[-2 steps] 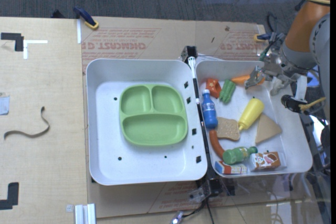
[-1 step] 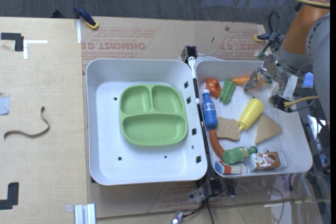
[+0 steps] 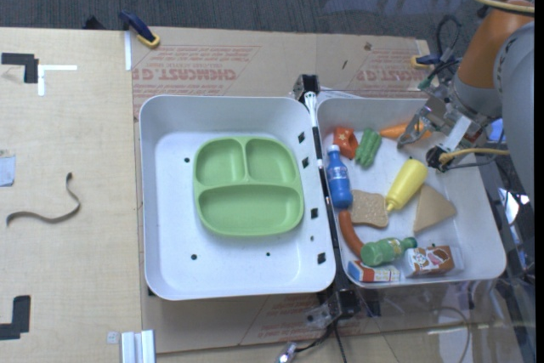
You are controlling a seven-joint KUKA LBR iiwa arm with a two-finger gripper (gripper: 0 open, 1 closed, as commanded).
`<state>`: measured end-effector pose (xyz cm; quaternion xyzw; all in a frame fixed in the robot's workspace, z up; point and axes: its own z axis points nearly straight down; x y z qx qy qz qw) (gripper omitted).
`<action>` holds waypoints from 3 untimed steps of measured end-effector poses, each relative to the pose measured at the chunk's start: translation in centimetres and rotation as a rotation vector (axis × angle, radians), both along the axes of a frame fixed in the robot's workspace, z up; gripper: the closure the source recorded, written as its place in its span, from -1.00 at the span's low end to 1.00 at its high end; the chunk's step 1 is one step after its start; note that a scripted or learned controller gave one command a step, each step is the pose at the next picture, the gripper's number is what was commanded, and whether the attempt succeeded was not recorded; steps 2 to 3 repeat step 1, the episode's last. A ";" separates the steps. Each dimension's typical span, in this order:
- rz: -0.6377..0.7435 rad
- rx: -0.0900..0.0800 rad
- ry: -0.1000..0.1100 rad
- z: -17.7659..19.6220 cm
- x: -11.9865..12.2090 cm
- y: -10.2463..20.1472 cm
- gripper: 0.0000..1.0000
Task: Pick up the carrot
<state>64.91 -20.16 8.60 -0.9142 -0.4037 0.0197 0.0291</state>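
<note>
The gripper (image 3: 416, 134) sits low at the far edge of the right bin (image 3: 484, 263), its tip touching the thick end of the carrot (image 3: 393, 131). Whether the jaws are apart or closed on it I cannot tell.

The carrot lies along that far wall, just beside a green pepper (image 3: 368, 147). A yellow bottle (image 3: 405, 184) lies nearer the bin's middle.

An end-on grip looks risky: the tapered carrot could squirt toward the pepper. Closing so near the wall, a finger might catch the rim or nudge the pepper instead.
</note>
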 end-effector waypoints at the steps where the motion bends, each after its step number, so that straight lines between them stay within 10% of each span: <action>1: -0.002 -0.018 -0.026 1.1 0.5 -0.2 1.00; 3: -0.002 -0.018 -0.026 1.1 0.5 -0.2 1.00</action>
